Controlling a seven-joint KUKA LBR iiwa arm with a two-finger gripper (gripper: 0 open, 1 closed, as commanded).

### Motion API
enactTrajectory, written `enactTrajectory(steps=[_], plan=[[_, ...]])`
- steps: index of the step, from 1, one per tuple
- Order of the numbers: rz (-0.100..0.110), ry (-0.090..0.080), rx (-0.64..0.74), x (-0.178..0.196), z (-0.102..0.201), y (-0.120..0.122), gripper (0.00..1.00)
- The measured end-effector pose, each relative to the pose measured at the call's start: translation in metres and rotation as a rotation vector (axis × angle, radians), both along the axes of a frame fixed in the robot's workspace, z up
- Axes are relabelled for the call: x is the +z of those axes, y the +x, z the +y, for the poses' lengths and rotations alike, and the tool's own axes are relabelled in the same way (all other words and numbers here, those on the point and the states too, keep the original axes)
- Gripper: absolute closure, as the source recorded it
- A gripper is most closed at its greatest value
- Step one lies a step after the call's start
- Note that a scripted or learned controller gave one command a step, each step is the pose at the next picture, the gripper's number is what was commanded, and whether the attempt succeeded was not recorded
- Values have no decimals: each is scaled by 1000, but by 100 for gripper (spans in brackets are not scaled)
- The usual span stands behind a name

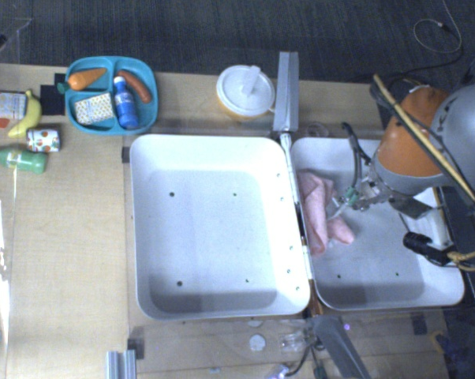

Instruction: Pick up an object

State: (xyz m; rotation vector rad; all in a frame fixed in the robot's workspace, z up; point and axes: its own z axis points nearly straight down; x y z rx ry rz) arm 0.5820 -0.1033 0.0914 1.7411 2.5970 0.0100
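The robot arm reaches in from the right and hangs low over the right bin. Its gripper is down near the bin floor, just beside a soft pink thing. The pink thing looks like a folded pink cloth, or maybe a soft toy. It lies along the left wall of the right bin, close to the divider between the two bins.

The tip of the gripper is small and blurry here, so I cannot tell how it is set, or if it has grabbed anything. It looks like it is touching the cloth or very close to its right edge. The cloth seems to lie flat on the bin floor, so I think it is not lifted yet.

So the job looks about half done. The arm is at the thing it wants. What is left is to get a good hold and lift it up.

The left bin sits next to it. A blue tray with toy food and a white cup lid sit on the bench behind.
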Motion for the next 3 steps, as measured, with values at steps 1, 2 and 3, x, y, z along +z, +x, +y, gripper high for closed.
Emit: enactTrajectory(steps=[1, 2, 3], plan=[[-4, -1, 121, 0, -6, -27, 0], [-8, 0, 123, 12, -4, -25, 100], [10, 2, 109, 94, 30, 25, 100]])
